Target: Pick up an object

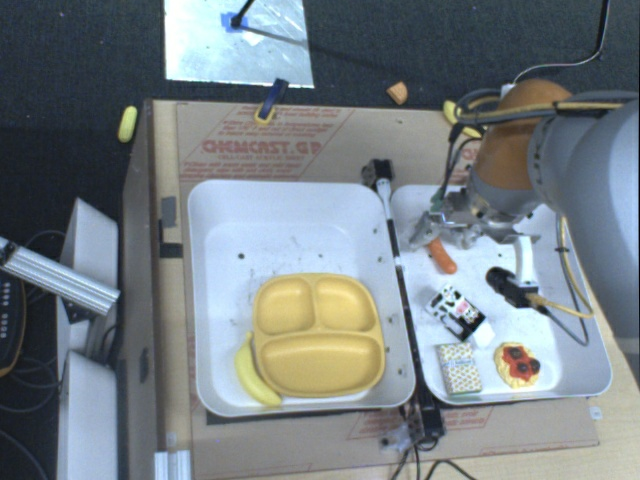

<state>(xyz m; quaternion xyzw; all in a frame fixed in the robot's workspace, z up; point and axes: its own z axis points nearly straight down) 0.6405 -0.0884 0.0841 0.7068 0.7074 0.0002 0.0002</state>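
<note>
1. the gripper is low in the upper left part of the right bin, at the centre right of the frame.
2. i cannot tell whether it is open or closed; nothing can be seen held in it.
3. the nearest thing is an orange piece, lying on the bin floor just below the gripper in the frame, close to it or touching.
4. further down the right bin lie a black-and-white toy, a box and a red-and-yellow piece.
5. the left bin holds a yellow plate with a banana at its lower left edge.
6. judgement: the approach looks done, but the grasp and lift are left; nothing is off the floor yet.
</note>
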